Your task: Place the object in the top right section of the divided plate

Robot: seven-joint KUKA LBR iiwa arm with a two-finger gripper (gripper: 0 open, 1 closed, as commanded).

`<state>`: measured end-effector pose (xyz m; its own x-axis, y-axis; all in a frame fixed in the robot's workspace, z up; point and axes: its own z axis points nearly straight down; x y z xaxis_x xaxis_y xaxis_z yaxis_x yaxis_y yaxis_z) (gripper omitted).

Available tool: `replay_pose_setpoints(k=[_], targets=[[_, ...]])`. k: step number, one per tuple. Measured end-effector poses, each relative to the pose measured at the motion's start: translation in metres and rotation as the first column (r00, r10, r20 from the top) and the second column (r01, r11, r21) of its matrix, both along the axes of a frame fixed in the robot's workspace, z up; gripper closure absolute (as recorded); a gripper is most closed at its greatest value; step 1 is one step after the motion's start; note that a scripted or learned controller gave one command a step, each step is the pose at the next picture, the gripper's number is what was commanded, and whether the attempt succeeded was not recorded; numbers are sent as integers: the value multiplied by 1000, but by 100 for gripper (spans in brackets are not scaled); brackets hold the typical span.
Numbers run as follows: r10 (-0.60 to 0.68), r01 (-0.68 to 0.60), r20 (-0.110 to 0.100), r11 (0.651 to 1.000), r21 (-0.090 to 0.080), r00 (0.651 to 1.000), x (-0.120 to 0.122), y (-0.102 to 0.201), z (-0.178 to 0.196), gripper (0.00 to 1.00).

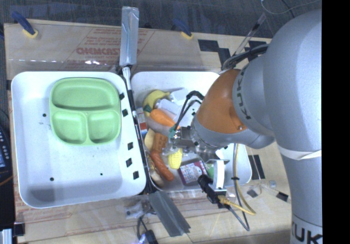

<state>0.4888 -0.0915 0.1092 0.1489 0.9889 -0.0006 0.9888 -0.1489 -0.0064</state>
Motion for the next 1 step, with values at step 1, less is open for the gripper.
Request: replay_pose_setpoints(k=[1], targets=[[426, -426, 6, 905, 0, 905, -12, 90, 82, 100]])
